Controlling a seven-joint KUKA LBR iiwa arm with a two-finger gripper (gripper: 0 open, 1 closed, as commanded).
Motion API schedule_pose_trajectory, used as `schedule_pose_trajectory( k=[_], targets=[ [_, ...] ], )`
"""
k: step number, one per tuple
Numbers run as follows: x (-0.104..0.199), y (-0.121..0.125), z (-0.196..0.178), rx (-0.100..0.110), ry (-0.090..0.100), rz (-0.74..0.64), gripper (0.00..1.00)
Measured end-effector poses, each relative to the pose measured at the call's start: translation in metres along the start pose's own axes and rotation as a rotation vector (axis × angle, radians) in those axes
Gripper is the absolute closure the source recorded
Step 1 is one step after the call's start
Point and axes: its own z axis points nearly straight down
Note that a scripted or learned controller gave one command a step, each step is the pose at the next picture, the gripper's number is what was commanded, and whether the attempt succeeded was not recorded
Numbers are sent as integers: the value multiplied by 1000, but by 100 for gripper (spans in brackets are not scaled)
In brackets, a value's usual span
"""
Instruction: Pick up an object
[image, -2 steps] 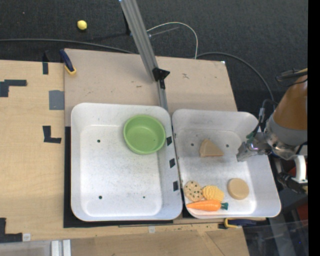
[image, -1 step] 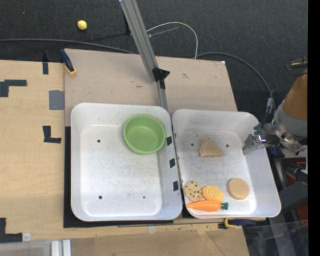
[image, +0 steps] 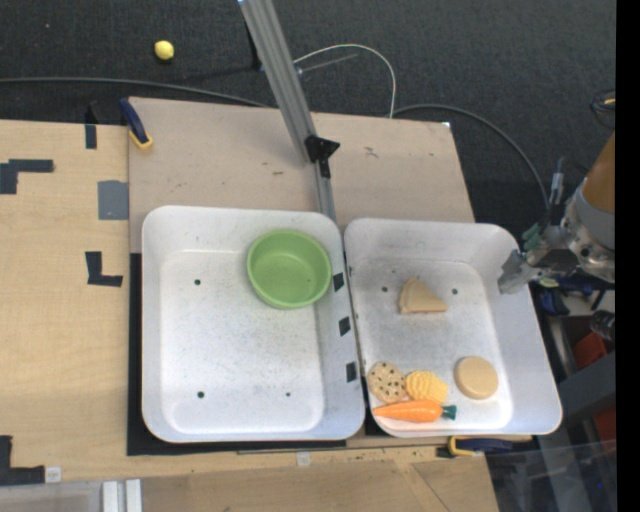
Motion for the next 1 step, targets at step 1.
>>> schedule_pose_trajectory(
  k=[1],
  targets=[
    [51, -8, -9, 4, 3, -4, 100]
  ],
)
